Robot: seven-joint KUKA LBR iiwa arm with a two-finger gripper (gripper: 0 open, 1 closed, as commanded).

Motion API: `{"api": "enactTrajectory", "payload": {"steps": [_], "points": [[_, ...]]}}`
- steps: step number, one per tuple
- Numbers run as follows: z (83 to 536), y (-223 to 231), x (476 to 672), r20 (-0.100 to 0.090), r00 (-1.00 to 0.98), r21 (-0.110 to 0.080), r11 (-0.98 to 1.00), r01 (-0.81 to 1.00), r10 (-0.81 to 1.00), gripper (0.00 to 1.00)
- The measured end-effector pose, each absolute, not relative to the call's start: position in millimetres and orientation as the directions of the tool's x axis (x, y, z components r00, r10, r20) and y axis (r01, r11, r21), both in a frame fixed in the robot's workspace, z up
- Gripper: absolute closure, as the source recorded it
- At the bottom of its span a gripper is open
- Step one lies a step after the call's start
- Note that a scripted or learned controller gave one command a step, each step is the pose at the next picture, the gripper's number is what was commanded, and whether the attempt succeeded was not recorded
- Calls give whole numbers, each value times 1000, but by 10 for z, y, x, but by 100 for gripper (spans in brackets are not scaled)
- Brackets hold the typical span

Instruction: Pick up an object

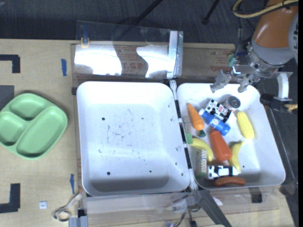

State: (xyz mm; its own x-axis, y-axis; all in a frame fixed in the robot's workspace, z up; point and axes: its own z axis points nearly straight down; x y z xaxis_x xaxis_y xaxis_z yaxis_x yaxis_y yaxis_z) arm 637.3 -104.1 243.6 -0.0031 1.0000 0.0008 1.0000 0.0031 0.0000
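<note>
Nearest the camera, at the front wall of the right shallow white plastic bin (pixel 272 167), lies a red sausage-shaped toy (pixel 229 181), w/ a small black-and-white block (pixel 218 171) touching it just behind. A yellow banana-shaped toy (pixel 235 156) stands next to that, beside a red-orange bottle-shaped piece (pixel 219 145). Left of the bottle, a second yellow banana-like piece (pixel 200 144) lies near the divider between the bins.

Mid bin: an orange carrot-shaped toy (pixel 195 117) along the left wall, a blue plastic item (pixel 217 123) beside it, and a yellow corn-cob toy (pixel 245 125) toward the right wall, apart from the rest. Behind the blue item sits a black-and-white patterned box (pixel 218 109), then a grey round cap-like object (pixel 233 101) near the back.

The left shallow white plastic bin (pixel 85 141) has dark specks on its floor. On the wooden desk (pixel 35 183), left of it, sits a green three-compartment plastic plate (pixel 31 125).

Far back, a clear plastic sheet (pixel 128 56) stands behind the left bin. The grey two-finger pincer (pixel 233 85) hangs over the right bin's back rim, above the grey cap, fingers spread apart w/ nothing between them.
</note>
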Motion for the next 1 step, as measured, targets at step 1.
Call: {"api": "enactTrajectory", "payload": {"steps": [1], "points": [[1357,-1396,5863,1,57,0,-57,998,998,0]]}}
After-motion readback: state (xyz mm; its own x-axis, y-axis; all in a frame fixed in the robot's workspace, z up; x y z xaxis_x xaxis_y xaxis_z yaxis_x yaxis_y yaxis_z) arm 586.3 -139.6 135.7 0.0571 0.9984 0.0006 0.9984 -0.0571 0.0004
